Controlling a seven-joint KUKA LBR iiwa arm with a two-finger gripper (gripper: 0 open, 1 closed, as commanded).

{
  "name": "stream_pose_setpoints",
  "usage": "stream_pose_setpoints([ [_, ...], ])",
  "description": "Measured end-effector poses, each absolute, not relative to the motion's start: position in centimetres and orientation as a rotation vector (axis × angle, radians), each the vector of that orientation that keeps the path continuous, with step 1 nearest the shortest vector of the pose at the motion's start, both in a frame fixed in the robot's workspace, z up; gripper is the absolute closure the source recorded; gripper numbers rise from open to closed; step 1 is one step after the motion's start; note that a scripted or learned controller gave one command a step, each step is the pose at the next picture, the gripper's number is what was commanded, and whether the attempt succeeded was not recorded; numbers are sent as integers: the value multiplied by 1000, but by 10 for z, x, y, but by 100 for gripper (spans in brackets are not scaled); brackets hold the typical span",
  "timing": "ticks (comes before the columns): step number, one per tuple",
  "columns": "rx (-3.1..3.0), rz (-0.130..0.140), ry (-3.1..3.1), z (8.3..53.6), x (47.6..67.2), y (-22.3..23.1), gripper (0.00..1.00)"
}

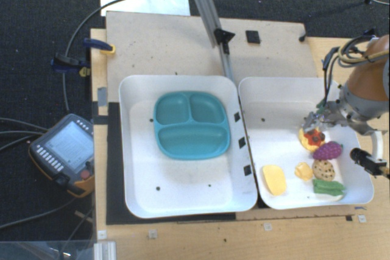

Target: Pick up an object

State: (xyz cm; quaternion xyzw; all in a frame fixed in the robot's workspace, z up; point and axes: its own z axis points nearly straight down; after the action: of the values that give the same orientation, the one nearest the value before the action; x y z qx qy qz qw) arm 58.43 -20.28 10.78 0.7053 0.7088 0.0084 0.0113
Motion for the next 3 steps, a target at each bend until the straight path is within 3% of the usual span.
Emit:
stream_pose_setpoints([
  [1,2214,3,2223,157,577,-206,100],
  [3,2210,4,2225,226,581,-202,100],
])
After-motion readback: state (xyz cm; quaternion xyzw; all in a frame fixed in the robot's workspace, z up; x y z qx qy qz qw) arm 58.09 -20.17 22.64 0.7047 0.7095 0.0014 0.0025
